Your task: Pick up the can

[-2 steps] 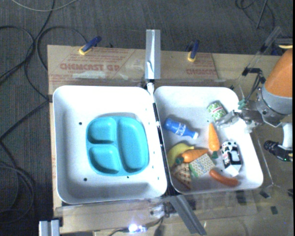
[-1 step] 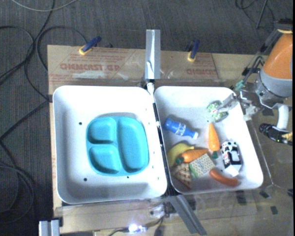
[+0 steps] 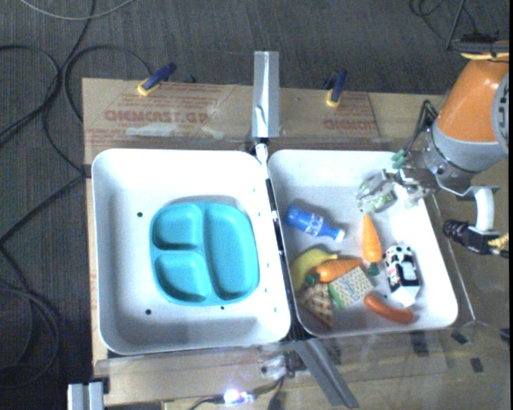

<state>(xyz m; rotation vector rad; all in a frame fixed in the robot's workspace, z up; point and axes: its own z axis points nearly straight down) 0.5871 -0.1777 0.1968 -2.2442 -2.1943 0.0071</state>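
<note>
**Gripper at the bin's far corner, can not yet lifted**

At the upper right corner of the right bin [image 3: 427, 306], I see the gripper [image 3: 392, 186] low over the white floor, with something pale and shiny around its tip that I cannot make out. Whether it is open, closed or gripping anything, I cannot tell from this slant.

Working outward, an orange carrot [image 3: 371, 239] lies just below it, and a black-and-white carton [image 3: 402, 272] sits further toward the near wall. The can [image 3: 313, 223], blue with a white end, lies on its side near the bin's left wall, well apart from the gripper. Its long axis runs across the view, tilting slightly down to the right, white end toward the carrot.

By my reading the task is barely begun: the can rests on the bin floor, so approach, grasp and lift all remain. The left bin [image 3: 111, 229] holds a blue divided tray [image 3: 207, 252].
</note>
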